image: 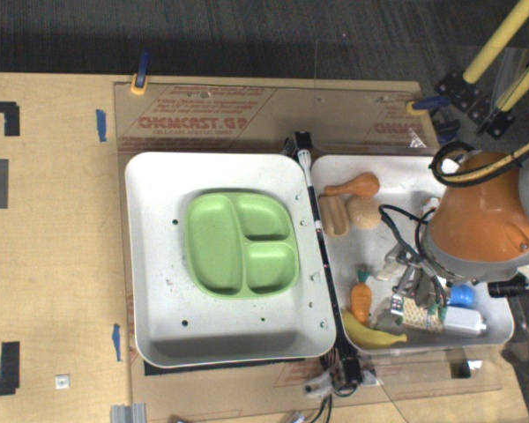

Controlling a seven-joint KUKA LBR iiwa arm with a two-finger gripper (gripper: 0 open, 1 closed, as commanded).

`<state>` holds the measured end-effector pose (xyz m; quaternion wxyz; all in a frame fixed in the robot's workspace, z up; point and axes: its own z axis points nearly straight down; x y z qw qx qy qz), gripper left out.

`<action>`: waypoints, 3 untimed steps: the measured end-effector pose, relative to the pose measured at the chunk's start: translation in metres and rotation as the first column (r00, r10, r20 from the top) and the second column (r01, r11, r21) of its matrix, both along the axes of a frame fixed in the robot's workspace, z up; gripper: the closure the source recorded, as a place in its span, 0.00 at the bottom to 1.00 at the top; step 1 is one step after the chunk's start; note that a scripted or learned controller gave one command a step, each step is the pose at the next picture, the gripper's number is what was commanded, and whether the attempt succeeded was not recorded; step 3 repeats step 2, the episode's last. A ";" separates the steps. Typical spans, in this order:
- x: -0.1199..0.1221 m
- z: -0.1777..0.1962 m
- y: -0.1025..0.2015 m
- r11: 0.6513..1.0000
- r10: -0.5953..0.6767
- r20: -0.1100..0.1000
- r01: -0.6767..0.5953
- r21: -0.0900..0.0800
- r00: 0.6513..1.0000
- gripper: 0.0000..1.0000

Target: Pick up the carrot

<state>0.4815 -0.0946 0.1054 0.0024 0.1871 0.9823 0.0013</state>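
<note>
Overhead view of the desk: the left bin holds a green divided plate, and the right bin holds the carrot, lying near its left wall just above a banana. The end effector hangs just right of the carrot; whether it is open or closed cannot be told.
</note>
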 end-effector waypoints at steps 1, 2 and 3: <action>0.003 -0.015 0.000 0.964 0.267 0.001 -0.267 -0.007 0.964 0.00; 0.011 -0.002 0.000 0.965 0.261 0.036 -0.261 -0.019 0.965 1.00; 0.011 -0.002 0.000 0.965 0.261 0.036 -0.261 -0.019 0.965 1.00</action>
